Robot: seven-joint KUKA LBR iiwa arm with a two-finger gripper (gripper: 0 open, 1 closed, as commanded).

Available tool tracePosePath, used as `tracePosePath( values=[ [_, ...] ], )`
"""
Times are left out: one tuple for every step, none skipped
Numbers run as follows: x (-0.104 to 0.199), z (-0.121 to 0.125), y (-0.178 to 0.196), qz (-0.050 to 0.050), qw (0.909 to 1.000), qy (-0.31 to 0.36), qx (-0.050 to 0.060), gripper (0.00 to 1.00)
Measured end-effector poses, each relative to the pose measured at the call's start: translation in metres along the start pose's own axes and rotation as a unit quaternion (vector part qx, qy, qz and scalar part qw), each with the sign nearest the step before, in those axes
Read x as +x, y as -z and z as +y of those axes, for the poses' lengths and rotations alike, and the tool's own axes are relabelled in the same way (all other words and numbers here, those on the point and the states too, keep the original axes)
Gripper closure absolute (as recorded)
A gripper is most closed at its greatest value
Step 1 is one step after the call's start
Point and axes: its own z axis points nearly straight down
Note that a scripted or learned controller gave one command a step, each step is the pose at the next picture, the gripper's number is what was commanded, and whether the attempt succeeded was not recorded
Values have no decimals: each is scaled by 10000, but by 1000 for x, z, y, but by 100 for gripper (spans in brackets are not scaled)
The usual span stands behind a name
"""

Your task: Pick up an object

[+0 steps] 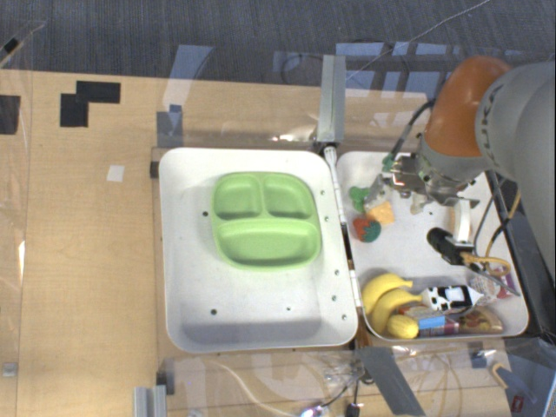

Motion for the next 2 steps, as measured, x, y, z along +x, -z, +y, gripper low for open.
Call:
tracePosePath(
  values=[
    [-6, -10, -38, 10, 9990, -450, -43, 0],
    [-4, -7, -25, 19, 9990, -436, -86, 100]
  ],
)
